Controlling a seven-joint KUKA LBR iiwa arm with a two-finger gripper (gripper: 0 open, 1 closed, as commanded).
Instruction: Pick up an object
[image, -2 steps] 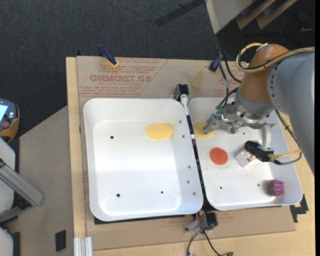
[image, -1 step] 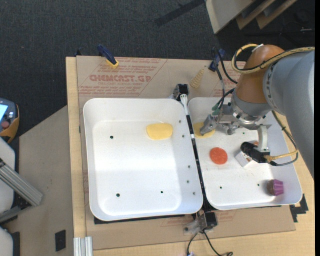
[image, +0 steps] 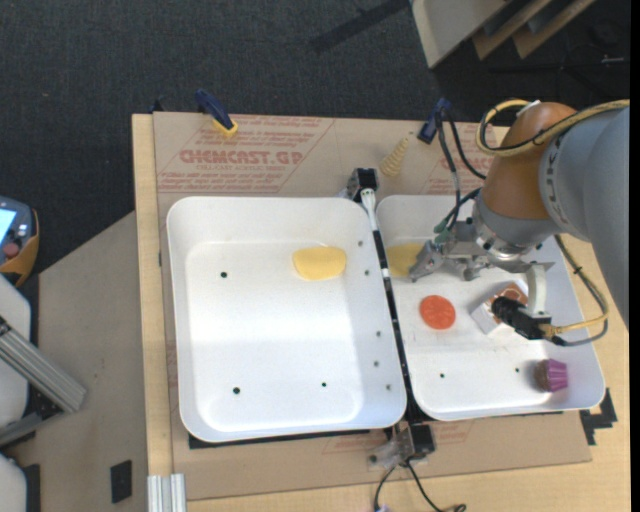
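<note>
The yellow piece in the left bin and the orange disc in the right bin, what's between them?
The bins' adjoining rims and bare white floor, seen in the camera view.

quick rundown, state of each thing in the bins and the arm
flat yellow oval piece: lying loose in the left white bin, untouched
second yellow piece: right white bin, by the divider, partly hidden by the arm
round orange-red disc: lying flat, free
small purple cylinder: near the right bin's corner, free
tool: low over the right bin, grip unclear
</note>
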